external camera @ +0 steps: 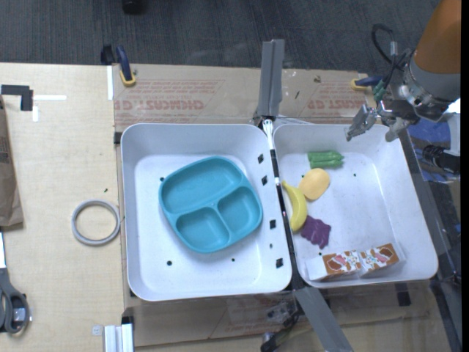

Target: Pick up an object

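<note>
From the fixed camera above the bench, the gripper point(377, 125) hangs over the far edge of the right bin point(410, 218), near its far right corner, at the end of the grey arm with its orange band point(440, 28) reaching in from the right. Its two fingers stand apart with nothing between them; one fingertip point(357, 129) points down toward the bin's far rim.

Inside the right bin, a green object point(325, 158) lies near the far wall, to the left and nearer than the gripper and apart from it. Just nearer than that lies a yellow rounded object point(315, 184), touching a banana point(297, 206) that curves along the bin's left wall. A purple object point(316, 231) rests just beside the banana's near end. In the near part of the bin a printed carton point(359, 261) lies flat by the near wall.

The left bin point(139, 218) holds a blue divided plate point(211, 203) with three compartments, roughly at its middle.

On the bench left of the bins lies a grey ring point(95, 221), and scissors point(13, 308) show at the near left edge.
</note>
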Robot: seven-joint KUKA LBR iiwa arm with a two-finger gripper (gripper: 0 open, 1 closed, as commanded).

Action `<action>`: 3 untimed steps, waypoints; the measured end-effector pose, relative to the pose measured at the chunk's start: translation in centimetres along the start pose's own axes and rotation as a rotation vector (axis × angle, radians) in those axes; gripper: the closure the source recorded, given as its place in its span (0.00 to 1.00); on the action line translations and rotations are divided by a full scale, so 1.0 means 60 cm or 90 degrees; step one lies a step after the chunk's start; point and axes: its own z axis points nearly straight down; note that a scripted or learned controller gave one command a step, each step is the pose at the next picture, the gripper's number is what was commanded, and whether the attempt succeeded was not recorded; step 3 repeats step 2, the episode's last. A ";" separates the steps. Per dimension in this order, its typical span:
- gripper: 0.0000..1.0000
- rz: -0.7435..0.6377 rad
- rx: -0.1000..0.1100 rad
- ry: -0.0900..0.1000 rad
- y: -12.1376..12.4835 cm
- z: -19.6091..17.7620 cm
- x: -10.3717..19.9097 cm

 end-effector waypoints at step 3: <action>1.00 0.084 0.000 0.000 -0.023 0.237 0.062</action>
